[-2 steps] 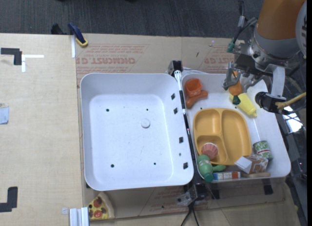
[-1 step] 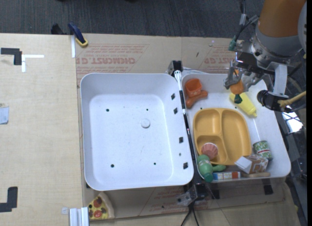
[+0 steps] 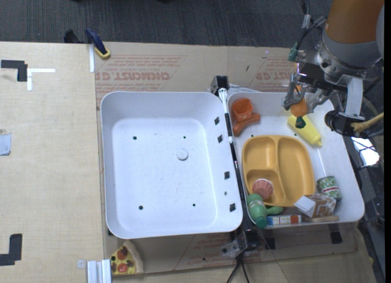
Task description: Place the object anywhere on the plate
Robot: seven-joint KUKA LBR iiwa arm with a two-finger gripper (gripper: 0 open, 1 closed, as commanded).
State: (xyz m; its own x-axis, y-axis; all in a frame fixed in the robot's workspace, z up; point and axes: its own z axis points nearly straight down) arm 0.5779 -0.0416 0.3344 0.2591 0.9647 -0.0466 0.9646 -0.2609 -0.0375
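A yellow divided plate (image 3: 292,156) lies in the right bin (image 3: 278,101). A round pink and white piece (image 3: 263,187) rests in the plate's near-left compartment. My gripper (image 3: 299,102) hangs over the bin's far right part, beyond the plate's far right corner. A small orange object (image 3: 298,109) sits between its fingertips, so the gripper is shut on it. The object hangs just above the top of a yellow bottle (image 3: 308,131), which lies beside the plate's far right rim.
An orange cup (image 3: 242,112) lies left of the gripper, near the bin's far left. A green can (image 3: 328,186), a small box (image 3: 318,205) and a green bottle (image 3: 256,209) crowd the plate's near side. The left bin (image 3: 122,172) holds a small disc (image 3: 182,154).
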